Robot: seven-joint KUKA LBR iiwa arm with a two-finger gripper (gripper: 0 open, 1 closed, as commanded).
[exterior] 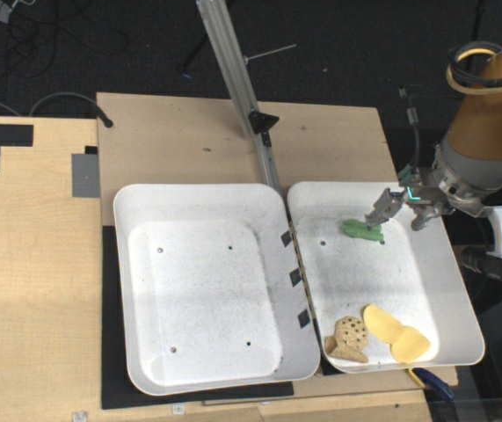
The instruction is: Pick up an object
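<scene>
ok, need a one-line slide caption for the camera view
Pincer open over the right bin beside a green object; yellow pieces and a speckled cookie-like item at the near edge.

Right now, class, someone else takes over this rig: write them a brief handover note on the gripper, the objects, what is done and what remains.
Gripper: fingers spread open, holding nothing, low over the right white bin at its far end.
Flat green piece: lies on that bin's floor just beside the near fingertip, not between the fingers.
Yellow rounded pieces and speckled tan piece: near corner of the same bin.
Done: nothing lifted.
Left: close on one object and raise it.
</scene>
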